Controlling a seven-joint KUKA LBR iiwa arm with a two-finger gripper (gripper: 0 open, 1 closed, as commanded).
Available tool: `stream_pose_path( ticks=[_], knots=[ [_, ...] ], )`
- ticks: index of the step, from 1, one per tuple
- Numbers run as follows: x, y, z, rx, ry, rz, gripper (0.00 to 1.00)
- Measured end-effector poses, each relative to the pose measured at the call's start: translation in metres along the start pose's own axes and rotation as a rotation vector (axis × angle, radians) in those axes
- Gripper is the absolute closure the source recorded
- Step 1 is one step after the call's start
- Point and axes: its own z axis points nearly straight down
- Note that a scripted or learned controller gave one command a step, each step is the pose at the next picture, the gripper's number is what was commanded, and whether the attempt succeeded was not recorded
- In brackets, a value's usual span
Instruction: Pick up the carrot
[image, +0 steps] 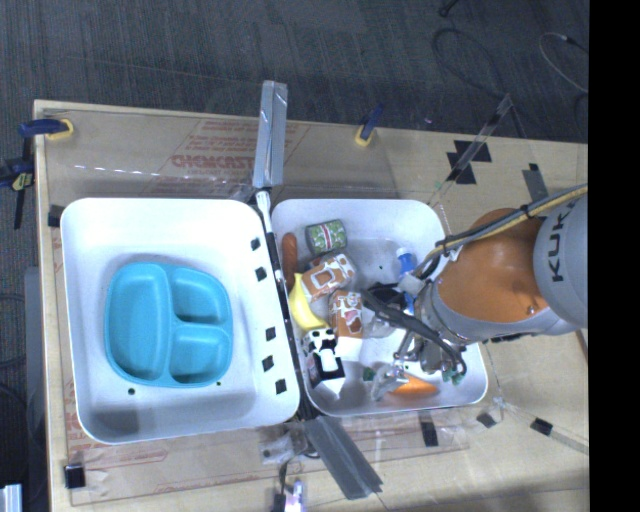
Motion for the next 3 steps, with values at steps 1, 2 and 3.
stream_pose_path(
  ticks=[1,2,3],
  knots=[
    [0.0,0.0,-0.008,0.0,0.001,-0.001,0.0],
    [0.0,0.001,-0.015,-0.001,0.005,-0.004,1.0],
    [0.0,0.002,-0.023,-0.002,0.009,-0.006,1.0]
  ],
)
